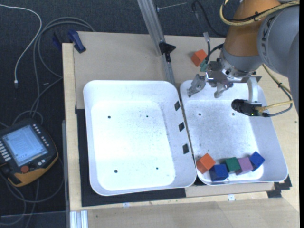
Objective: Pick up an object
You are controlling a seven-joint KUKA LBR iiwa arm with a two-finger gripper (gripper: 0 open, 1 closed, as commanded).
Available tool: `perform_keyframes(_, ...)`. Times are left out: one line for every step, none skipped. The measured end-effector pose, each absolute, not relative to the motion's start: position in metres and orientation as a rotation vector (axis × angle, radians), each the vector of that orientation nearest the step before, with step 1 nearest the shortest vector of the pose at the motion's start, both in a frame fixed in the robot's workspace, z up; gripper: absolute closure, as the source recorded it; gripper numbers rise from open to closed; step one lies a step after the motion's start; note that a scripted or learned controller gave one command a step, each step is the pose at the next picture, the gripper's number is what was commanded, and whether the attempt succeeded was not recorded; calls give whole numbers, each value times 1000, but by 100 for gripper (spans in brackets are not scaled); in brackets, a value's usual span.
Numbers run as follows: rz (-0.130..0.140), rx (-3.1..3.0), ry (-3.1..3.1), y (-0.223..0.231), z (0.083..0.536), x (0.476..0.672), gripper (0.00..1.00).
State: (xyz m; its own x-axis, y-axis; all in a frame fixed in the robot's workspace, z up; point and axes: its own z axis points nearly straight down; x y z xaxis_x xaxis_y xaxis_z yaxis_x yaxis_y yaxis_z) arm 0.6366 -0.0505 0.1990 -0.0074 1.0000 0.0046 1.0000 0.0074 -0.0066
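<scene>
pincer (208, 87) of ours hangs spread, gripping nothing, over the right bin's (270, 141) far end, well apart from the blocks (231, 165).

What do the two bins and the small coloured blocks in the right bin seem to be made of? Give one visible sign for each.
Bins: the left bin and right bin look like thin moulded white plastic, with rounded corners and a soft sheen.

Blocks: the orange block, blue block, green block, pink block and second blue block look matte, with solid colour and slightly soft edges. Probably foam or painted wood; the view leaves it open.
</scene>
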Motion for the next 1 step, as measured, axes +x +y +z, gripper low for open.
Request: perform_keyframes(2, -2206, -2226, 46, 200, 579, 0)
